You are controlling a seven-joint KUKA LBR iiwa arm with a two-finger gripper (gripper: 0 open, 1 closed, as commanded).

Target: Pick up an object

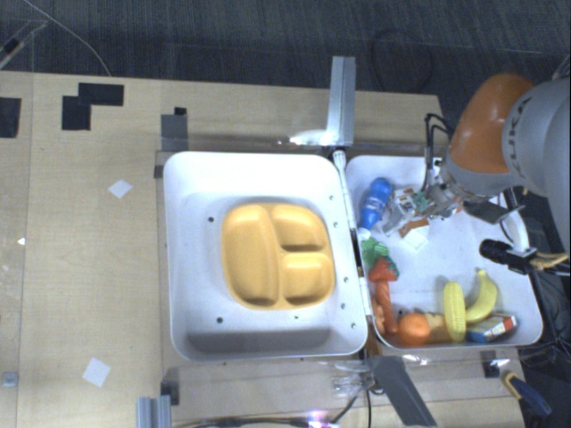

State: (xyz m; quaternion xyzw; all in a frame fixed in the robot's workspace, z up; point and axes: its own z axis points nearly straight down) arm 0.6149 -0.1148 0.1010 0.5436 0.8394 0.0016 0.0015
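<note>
The grey arm with its orange band (486,132) reaches in from the right over the right bin (526,239). Its gripper (417,209) hangs low in that bin's back part, just right of a blue bottle (375,201). A small brown and white piece (413,228) lies right under the gripper; whether they touch I cannot tell. Along the bin's left and front sides lie a green item (370,251), a red carrot-like toy (384,282), an orange (412,328), a corn cob (454,308), a banana (484,296) and a blue-and-red tube (493,330).
The left bin (192,239) holds a yellow divided tray (277,255) in its middle. A metal post (343,105) stands behind the wall between the bins. Black cables and a connector (504,255) hang at the right bin's right side.
</note>
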